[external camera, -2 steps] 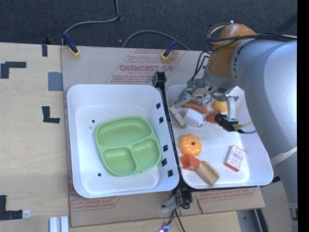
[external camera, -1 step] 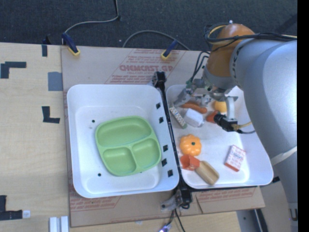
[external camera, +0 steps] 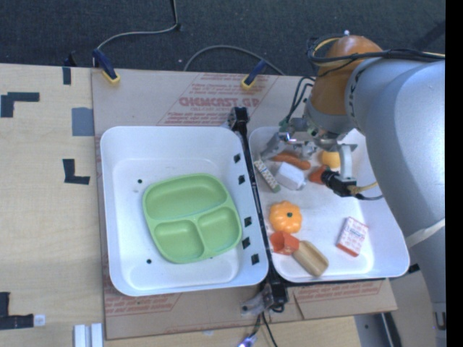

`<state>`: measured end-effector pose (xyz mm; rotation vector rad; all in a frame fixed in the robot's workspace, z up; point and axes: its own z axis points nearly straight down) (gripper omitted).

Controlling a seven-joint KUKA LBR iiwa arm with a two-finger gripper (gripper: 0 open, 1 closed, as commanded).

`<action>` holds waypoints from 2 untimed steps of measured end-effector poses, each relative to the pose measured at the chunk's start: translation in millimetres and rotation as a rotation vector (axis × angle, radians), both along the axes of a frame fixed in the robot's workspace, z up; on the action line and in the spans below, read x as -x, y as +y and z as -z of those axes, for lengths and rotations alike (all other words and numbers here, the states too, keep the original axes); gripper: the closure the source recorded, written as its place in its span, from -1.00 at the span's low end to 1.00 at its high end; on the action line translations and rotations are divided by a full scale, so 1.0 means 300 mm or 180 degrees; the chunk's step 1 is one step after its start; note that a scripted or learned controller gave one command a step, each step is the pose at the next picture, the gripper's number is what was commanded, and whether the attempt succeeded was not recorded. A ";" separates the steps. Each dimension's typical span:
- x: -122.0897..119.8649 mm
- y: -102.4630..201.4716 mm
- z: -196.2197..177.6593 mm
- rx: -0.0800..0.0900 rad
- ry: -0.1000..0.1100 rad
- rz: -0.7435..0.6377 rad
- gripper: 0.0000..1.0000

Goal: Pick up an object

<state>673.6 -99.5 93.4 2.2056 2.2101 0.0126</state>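
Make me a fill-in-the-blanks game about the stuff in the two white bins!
1. The green tray with three compartments lies in the ____ bin.
2. The little pumpkin is colored ____.
3. The small red and white box lies to the ____ of the pumpkin in the right bin.
4. The pincer hangs over the ____ end of the right bin.

Missing words: left; orange; right; far

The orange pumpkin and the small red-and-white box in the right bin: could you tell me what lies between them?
In the camera view, only bare white bin floor lies between the orange pumpkin and the red-and-white box.
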 end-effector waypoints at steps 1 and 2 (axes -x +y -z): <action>-0.001 -0.004 0.001 -0.0005 -0.0001 -0.0003 -1.00; 0.001 0.007 0.000 0.0003 0.0002 0.0003 -1.00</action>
